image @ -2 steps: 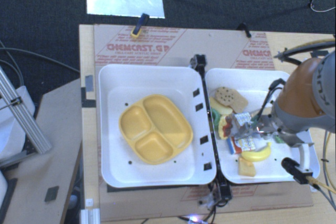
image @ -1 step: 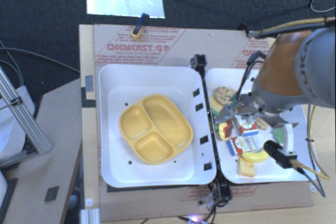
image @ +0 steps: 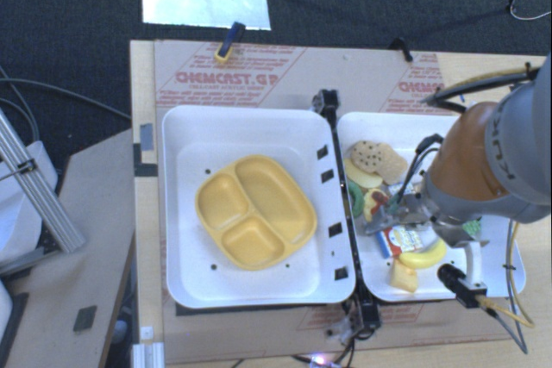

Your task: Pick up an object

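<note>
1. Reaching down into the right bin [image: 496, 284], the end effector [image: 386, 218] sits low among a heap of toy food, just beside the bin's left wall; whether its fingers are spread or pressed together I cannot tell, since the wrist and clutter hide them.
2. Nothing is plainly seen between the fingers, so I judge the step in hand to be the descent or the closing on an item, not yet a lift.
3. Candidates for the pick lie touching or just beside the end effector: one speckled cookie [image: 370, 155], one banana [image: 424, 255], one pale yellow wedge [image: 403, 276], and red and green pieces too jumbled to count.
4. The next move, as I judge it, calls for a firm close on a single piece, then a straight rise clear of the heap without dragging its neighbours.
5. Farther out, the left bin [image: 185, 151] holds one yellow divided plate [image: 255, 210] with three compartments.
6. Two bins rest side by side on the desk [image: 285, 73].
</note>
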### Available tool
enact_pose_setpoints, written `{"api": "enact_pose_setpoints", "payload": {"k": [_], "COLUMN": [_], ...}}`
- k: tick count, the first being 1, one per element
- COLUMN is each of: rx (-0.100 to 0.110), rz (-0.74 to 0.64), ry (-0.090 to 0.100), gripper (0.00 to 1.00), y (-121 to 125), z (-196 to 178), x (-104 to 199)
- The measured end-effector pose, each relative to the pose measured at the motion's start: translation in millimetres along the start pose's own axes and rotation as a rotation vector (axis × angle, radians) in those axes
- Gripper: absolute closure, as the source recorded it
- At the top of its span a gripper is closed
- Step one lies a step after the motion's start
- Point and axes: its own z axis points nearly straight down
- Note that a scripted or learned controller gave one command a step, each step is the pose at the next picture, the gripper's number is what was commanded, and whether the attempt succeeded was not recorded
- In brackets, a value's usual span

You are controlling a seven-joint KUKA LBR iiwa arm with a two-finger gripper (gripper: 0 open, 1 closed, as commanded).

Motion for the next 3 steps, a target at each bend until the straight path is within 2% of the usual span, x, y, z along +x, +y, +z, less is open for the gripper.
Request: {"api": "enact_pose_setpoints", "payload": {"k": [1,2,3], "rx": [0.000,0.006,0.014], "rz": [-0.005,-0.005,0.006], "ry": [0.001,0.003,0.001], "gripper": [0.00,0.00,0.00], "y": [52,91,14], "z": [-10,-1,0], "x": [-9,-44,-106]}}
